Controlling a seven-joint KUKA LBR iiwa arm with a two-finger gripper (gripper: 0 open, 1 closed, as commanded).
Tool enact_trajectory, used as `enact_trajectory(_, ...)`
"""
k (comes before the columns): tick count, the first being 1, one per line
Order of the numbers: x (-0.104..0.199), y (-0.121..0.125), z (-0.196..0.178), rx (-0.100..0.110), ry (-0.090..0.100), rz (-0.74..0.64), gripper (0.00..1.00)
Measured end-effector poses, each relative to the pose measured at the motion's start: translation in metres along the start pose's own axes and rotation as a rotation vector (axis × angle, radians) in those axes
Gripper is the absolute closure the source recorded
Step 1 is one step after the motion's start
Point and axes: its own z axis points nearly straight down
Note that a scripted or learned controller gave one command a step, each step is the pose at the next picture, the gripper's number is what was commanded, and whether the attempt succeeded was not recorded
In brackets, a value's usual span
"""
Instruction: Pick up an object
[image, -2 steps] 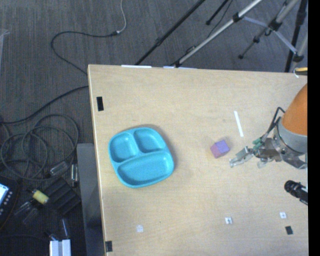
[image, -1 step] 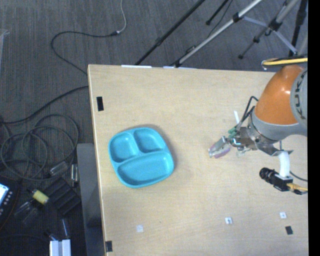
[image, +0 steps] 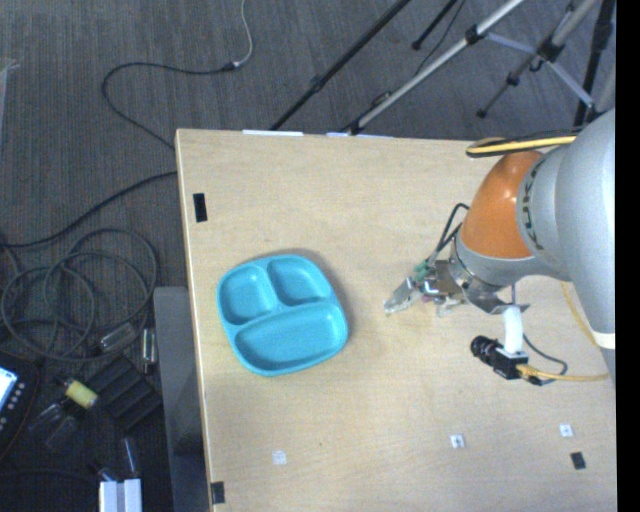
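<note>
A light blue plate (image: 283, 313) with three compartments lies flat on the left half of the wooden bench top (image: 330, 200). Nothing lies in its compartments. My gripper (image: 420, 300) hangs over bare wood a short way to the right of the plate, apart from its rim. Its two fingers (image: 399, 298) stand open with nothing between them. Above it, the orange band (image: 505, 215) and the grey arm come in from the right.
A small black device with a yellow cable (image: 500, 355) hangs off the wrist just below the gripper. Small black markers (image: 200, 207) dot the bench. The bench's left edge drops to a carpeted floor with cables (image: 80, 290); tripod legs (image: 470, 50) stand beyond the far edge.
</note>
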Motion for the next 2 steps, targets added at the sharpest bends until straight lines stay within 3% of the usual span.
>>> enact_trajectory(1,0.0005,-0.0007,-0.0079,0.003,0.002,0.0,1.0)
enact_trajectory(2,0.0006,-0.0009,-0.0078,0.003,0.002,0.0,0.0)
